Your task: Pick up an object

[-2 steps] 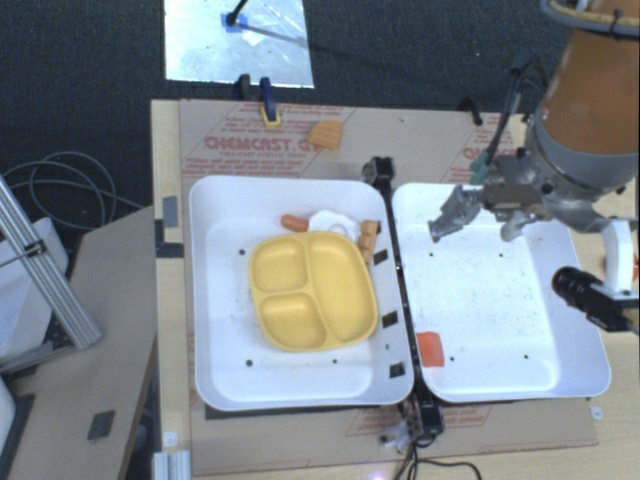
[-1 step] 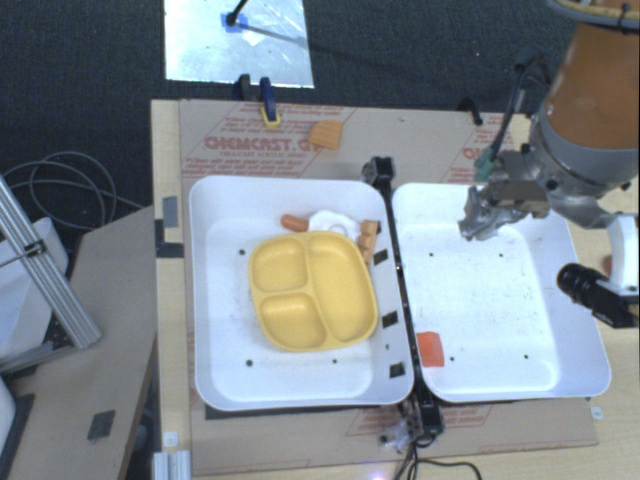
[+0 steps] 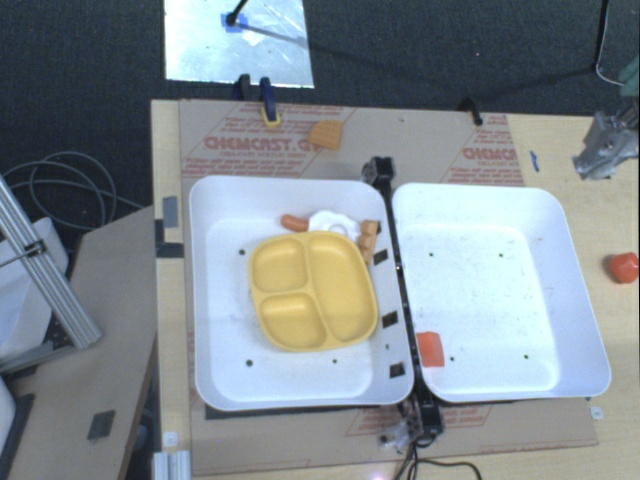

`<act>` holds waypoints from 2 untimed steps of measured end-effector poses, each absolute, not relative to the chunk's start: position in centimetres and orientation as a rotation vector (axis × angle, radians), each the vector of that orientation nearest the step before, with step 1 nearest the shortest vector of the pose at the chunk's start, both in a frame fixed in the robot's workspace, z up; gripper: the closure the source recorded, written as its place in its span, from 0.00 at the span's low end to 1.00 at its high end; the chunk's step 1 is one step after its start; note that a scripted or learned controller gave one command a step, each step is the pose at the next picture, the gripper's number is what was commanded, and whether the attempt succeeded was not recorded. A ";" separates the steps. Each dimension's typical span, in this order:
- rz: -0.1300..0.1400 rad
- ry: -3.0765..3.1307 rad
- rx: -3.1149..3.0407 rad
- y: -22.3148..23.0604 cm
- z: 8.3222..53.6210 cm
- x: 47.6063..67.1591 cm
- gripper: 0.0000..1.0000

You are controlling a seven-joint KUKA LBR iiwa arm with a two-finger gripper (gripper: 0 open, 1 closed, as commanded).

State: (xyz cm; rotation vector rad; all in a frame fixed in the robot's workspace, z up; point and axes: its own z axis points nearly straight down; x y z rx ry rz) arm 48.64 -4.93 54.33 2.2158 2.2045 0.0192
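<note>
Two white bins sit side by side on the desk (image 3: 560, 138). Camera view: the left bin (image 3: 215, 268) holds a yellow tray (image 3: 310, 293), with a sausage (image 3: 294, 223), a white piece (image 3: 333, 224) and a tan piece (image 3: 368, 235) crowded at its far edge. The right bin (image 3: 560, 268) holds one orange block (image 3: 429, 348) near its left wall. The claw (image 3: 605, 150) hangs at the right edge, well away from both bins; whether it is wide or narrow cannot be told. Risks, as judged: the tray is broad and flat, so fingers may slip off it; the small pieces touch it and may get pushed; the block lies close to the wall, which may obstruct one finger.
</note>
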 end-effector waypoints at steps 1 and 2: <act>0.004 2.223 2.216 -4.5 53.5 48.7 0.00; -0.008 2.206 2.234 -20.2 47.8 50.7 0.00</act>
